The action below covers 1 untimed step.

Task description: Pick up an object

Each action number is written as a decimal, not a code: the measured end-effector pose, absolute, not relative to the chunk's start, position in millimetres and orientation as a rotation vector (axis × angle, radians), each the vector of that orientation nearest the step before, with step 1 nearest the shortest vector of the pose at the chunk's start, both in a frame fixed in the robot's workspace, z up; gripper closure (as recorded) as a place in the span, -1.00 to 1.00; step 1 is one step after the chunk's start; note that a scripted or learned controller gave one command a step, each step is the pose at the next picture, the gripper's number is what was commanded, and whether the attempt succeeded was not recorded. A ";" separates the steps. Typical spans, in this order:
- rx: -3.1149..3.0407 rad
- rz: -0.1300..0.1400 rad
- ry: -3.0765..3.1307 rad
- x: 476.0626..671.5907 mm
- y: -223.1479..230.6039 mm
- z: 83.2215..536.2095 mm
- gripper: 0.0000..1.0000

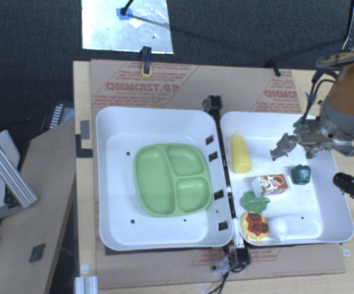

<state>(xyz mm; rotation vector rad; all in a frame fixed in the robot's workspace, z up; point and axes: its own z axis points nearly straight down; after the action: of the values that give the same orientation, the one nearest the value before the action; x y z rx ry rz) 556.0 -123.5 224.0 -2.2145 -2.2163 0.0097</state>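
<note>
Grey arm [342, 118], orange band, dark cables, metal jaws.

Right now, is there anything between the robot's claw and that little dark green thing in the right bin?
Nothing visible stands in the way. The tool hangs above the bare white floor of the right bin, and the small dark green rounded object lies just below and to its right in the camera view, with open floor around it.
</note>
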 end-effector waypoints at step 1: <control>-2.218 -0.001 -2.225 558.5 -123.4 229.7 -1.00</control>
<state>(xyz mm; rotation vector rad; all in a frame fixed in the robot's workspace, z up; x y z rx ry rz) 558.5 -123.4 229.7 -2.2181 -2.2254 -0.0006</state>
